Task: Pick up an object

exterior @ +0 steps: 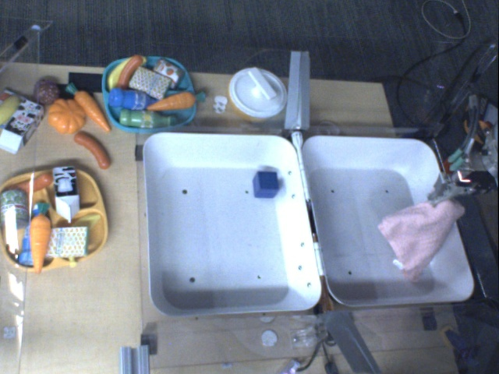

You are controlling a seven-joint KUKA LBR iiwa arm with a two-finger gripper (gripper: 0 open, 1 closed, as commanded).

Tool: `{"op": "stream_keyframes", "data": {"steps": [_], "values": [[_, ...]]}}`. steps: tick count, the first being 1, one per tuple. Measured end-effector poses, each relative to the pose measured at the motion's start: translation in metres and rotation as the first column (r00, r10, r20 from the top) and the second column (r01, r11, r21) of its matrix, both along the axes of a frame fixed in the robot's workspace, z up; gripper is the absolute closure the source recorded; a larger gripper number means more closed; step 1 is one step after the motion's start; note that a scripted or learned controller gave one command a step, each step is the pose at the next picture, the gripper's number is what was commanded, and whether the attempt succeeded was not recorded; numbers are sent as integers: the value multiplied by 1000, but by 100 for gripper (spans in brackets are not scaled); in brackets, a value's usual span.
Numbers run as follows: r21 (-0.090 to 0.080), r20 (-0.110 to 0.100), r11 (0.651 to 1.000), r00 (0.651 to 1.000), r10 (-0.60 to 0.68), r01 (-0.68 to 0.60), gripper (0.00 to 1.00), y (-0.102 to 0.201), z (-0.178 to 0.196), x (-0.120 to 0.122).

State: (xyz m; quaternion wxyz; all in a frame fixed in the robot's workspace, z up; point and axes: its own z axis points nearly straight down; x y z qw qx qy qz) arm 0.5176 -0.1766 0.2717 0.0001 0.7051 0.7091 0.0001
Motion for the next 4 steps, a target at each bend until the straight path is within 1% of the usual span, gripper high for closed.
{"op": "stream_keyframes", "data": {"steps": [1,2,3,4], "values": [[0,1,984,984,178,-178,0,12,-33,18],[-6,16,984,983,180,-180,0,50,-173,-13],[-2,5,964,964,265,-265,0,21,-167,46],[-8,13,940,940,341,-341,0,-9,-180,61]]}}
